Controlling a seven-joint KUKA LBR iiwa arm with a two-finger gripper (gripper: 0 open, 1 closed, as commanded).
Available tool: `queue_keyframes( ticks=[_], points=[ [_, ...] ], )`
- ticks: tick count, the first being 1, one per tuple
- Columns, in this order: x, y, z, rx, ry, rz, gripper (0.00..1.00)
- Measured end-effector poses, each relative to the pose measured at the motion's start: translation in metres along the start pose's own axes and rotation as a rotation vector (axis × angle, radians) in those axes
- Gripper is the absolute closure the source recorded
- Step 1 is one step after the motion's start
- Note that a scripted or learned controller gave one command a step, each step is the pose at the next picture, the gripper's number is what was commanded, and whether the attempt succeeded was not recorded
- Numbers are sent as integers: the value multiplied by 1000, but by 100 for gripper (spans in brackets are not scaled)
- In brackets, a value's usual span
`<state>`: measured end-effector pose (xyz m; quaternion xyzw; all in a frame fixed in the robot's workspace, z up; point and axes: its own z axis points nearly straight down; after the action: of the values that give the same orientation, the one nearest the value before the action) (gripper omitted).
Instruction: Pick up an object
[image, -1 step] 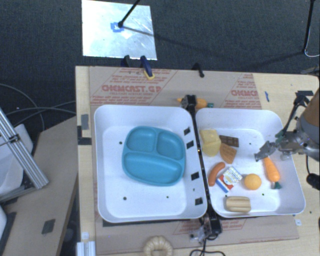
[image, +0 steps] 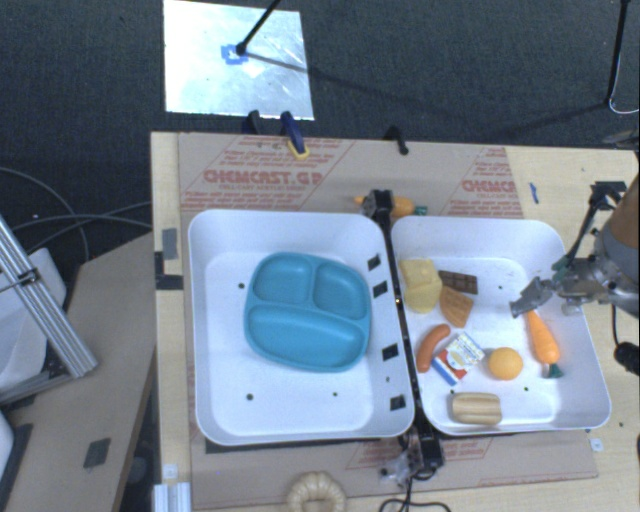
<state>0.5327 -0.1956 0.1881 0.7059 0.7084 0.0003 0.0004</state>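
Note:
The right bin (image: 580, 400) holds several toy foods. An orange carrot (image: 544, 340) lies near its right side with its green end pointing toward the front. Left of the carrot are an orange fruit (image: 505, 363) and a small printed carton (image: 462, 357). A red sausage (image: 432, 346), a bread roll (image: 475, 407), a yellow lump (image: 420, 284), a brown chocolate bar (image: 458, 281) and an orange cracker (image: 457, 307) lie around them. My gripper (image: 548, 303) reaches in from the right and hovers just over the carrot's upper end. It is open, with nothing between its fingers.
The left bin (image: 215, 400) holds a blue divided plate (image: 308, 310). Black clips run along the wall between the two bins. A small orange item (image: 400, 207) sits on the cardboard behind the bins.

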Motion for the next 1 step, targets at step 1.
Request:
queue_keyframes(
  ticks=[1],
  points=[
    [9, 0, 45, 3, 2, 1, 0]
  ],
)
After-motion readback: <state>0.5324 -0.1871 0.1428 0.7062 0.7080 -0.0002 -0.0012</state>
